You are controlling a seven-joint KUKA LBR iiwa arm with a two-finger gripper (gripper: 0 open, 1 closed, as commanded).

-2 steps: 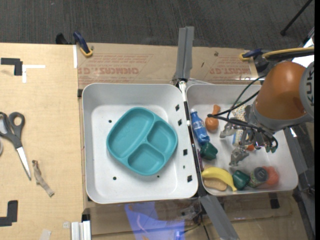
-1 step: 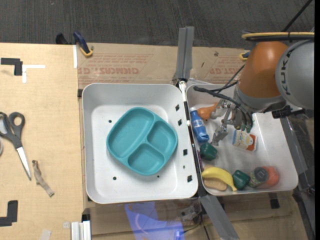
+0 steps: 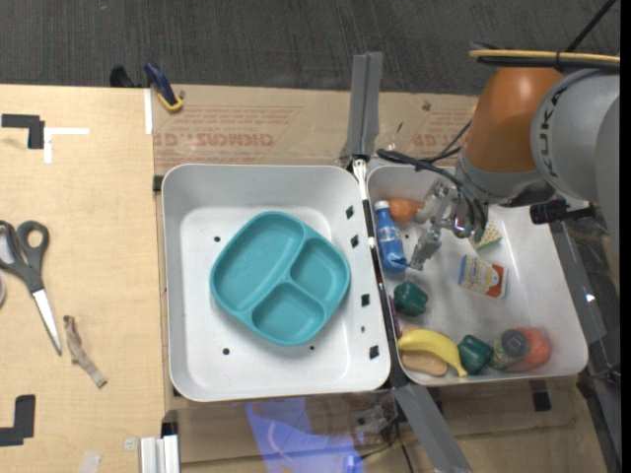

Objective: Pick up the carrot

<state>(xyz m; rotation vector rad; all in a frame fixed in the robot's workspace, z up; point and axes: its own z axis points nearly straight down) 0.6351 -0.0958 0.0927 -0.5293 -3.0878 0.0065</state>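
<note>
White bench bins: left bin (image 3: pixel 177 294) with teal plate (image 3: pixel 281 278), right bin (image 3: pixel 552 304) with carrot (image 3: pixel 401 208).

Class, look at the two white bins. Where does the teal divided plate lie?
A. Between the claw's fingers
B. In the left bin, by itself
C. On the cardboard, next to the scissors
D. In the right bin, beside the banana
B: the teal three-compartment plastic plate lies flat in the left shallow white bin, while the yellow banana and the other small items sit in the right white bin.
</note>
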